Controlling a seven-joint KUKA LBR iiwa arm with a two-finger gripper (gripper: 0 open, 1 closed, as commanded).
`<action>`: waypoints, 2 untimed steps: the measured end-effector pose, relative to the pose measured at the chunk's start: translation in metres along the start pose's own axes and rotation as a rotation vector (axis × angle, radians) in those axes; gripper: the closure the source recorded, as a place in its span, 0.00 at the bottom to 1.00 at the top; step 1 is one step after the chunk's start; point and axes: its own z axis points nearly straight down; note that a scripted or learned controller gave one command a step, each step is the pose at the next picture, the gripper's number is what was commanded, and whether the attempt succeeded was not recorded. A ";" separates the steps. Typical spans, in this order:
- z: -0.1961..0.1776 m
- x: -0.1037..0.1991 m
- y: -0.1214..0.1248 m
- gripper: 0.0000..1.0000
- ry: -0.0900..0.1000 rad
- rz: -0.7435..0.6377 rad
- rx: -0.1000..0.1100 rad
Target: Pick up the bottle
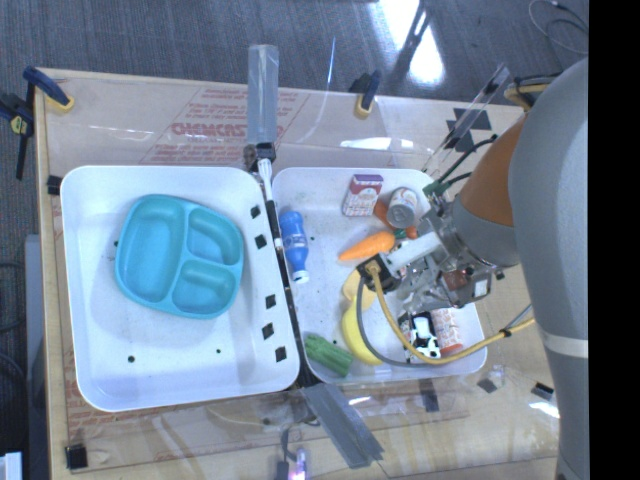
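— Blue plastic, that's your bottle (292,244): it lies on its side in the right bin (322,190), hard against that bin's left wall, its white cap end pointing toward the near side.

— What's closest to it?

— You'll see bare white floor just to its right, then an orange carrot (366,246) lying slantwise near the bin's middle. Nearer you, a yellow banana (352,330) curves along the floor, and a green vegetable (328,354) sits at the near-left corner. At the far side you have a small red-and-white carton (362,195) and, beside it, a tin can (402,207).

— And the gripper?

— The gripper (432,280) hangs over the right half of that bin, well apart from the bottle, with yellow cable looping round it. You can't tell whether it is spread or pressed together; the wrist and cabling hide that. Nothing can be seen between them. Just near of it lies a small carton (438,332) with a black-and-white label.

— The other bin?

— The left bin (90,348) holds a light blue divided tray (180,256). Both bins sit side by side on the table (150,118).
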 end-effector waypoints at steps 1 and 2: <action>0.010 -0.003 0.011 1.00 -0.002 -0.027 0.004; 0.003 -0.002 0.010 1.00 -0.010 -0.037 0.009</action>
